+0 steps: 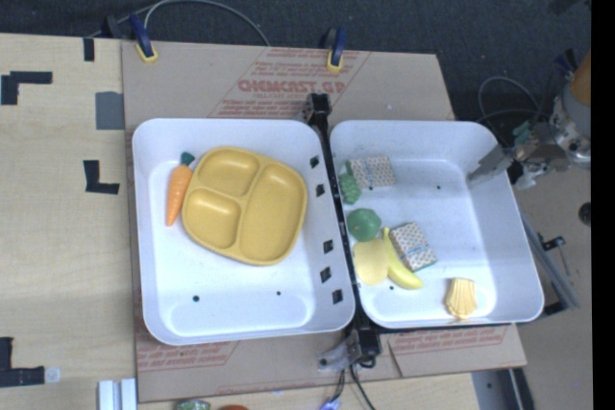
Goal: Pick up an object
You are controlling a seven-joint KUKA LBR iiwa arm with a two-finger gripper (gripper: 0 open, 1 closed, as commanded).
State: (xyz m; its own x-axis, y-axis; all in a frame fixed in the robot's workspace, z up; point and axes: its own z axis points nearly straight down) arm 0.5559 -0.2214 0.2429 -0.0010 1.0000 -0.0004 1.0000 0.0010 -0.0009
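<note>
Smooth white bins (423, 132) hold a glossy, rounded yellow divided plate (243, 205).

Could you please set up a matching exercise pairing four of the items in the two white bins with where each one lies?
Things:
1. orange toy carrot
2. yellow divided plastic plate
3. round green toy vegetable
4. small ridged yellow toy

Places:
A. right bin, near its front right corner
B. left bin, at the plate's left edge
C. right bin, close to the divider, just above a yellow banana-like toy
D. left bin, across its middle

Pairs: 1-B, 2-D, 3-C, 4-A
</note>
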